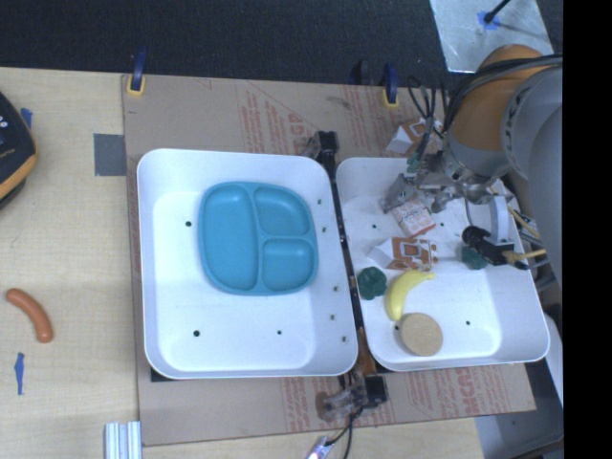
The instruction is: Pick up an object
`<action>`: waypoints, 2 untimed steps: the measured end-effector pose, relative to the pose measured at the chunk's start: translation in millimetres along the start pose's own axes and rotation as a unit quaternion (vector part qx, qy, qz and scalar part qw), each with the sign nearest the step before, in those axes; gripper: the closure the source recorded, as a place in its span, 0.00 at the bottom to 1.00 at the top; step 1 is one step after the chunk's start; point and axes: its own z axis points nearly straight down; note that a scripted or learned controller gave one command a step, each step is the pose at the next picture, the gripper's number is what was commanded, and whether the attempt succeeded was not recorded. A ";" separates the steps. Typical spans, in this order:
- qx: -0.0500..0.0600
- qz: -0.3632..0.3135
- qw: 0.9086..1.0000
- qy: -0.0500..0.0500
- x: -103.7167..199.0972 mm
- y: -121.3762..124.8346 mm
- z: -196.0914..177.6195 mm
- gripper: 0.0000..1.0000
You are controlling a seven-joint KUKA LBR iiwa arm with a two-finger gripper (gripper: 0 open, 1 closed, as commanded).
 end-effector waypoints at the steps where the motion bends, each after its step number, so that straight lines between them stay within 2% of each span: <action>1: 0.001 -0.001 1.000 0.000 -0.7 0.1 -10.5 1.00; 2: -0.001 0.000 1.000 0.000 66.3 -42.9 -100.3 1.00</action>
